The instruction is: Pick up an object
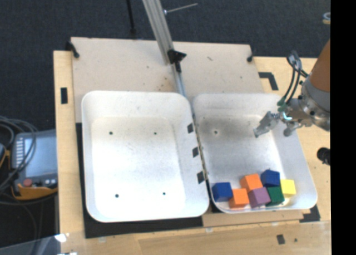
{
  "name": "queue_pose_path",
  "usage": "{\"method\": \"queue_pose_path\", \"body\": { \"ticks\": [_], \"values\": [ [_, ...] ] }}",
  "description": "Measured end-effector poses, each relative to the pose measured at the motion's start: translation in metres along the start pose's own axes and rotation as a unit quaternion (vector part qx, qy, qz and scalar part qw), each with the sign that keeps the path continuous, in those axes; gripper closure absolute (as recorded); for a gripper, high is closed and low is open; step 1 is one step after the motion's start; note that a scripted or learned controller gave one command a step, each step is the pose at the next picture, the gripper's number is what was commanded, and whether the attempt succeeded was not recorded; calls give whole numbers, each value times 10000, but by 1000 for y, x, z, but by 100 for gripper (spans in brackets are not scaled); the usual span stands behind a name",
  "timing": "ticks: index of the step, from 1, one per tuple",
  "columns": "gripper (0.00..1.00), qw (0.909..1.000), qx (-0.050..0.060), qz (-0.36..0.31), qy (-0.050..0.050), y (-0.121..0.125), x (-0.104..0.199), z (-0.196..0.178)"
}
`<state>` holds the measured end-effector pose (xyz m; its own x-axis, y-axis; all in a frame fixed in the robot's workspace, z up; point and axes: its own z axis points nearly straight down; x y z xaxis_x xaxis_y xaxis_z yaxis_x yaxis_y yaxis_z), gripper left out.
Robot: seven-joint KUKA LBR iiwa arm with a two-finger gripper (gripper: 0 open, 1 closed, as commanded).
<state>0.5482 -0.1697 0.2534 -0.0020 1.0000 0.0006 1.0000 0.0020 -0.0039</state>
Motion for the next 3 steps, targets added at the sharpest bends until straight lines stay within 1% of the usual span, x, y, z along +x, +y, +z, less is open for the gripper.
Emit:
{"method": "queue_pose_path", "body": {
  "ticks": [1,2,3],
  "values": [
    [0,10000,-27,3,-4,1,0,-3],
    [0,10000,-2,22,-8,2,-2,40],
    [0,10000,6,27,-6,9,-3,99]
  ]
}}
